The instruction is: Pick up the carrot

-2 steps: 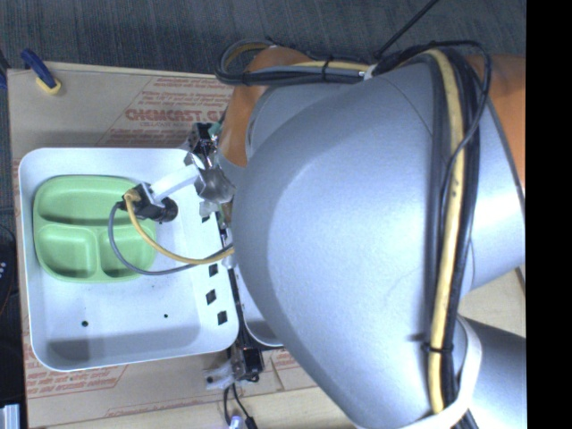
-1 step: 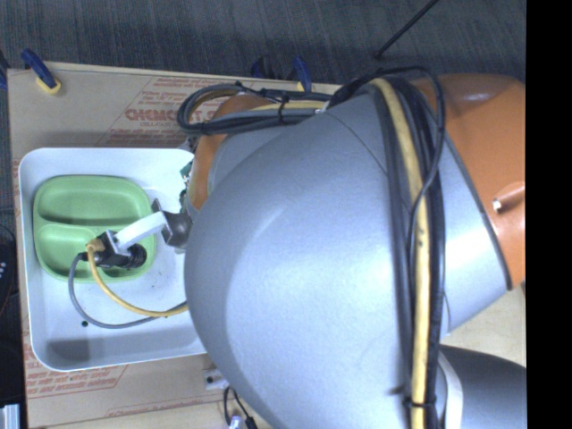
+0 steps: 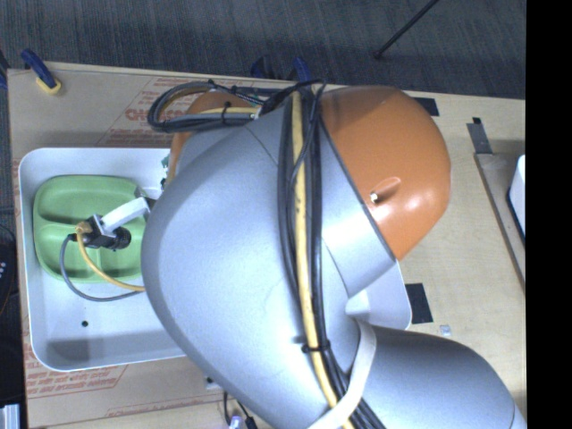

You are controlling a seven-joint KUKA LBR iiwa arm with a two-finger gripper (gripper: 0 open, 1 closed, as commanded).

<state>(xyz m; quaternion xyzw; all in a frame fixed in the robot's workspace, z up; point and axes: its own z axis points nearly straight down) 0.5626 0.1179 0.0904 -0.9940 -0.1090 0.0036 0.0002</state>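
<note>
From above the bench, the arm [image 3: 250,266] is right in the way: a big grey body swinging in from the right, with its orange band [image 3: 393,177] bulging up near the middle of the picture. A bundle of black and yellow cables [image 3: 299,239] runs straight down its back and loops out at the far end. Over on the left sits the left bin [image 3: 36,329], white and shallow, its near half bare apart from one small dark spot [image 3: 85,323] on the floor. In the far half of that bin lies a green rounded thing [image 3: 76,199], soft-cornered, close against the bin's left wall. The arm's working end goes down over the right part of this bin, just beside the green thing, and it is tucked under the grey body. So is the gripper wide or closed? I cannot tell. And the carrot? From here I cannot tell where it lies, since the arm covers most of the bench. The bench [image 3: 465,266] itself is pale tan, with red print along its near-left edge beside the bin. There is a black tape patch [image 3: 418,302] right of the arm. At the far-left corner a blue and yellow clip [image 3: 40,70] sits on the bench edge. Beyond it is dark carpet, and a thin dark rod [image 3: 420,12] slants across at top right.
</note>
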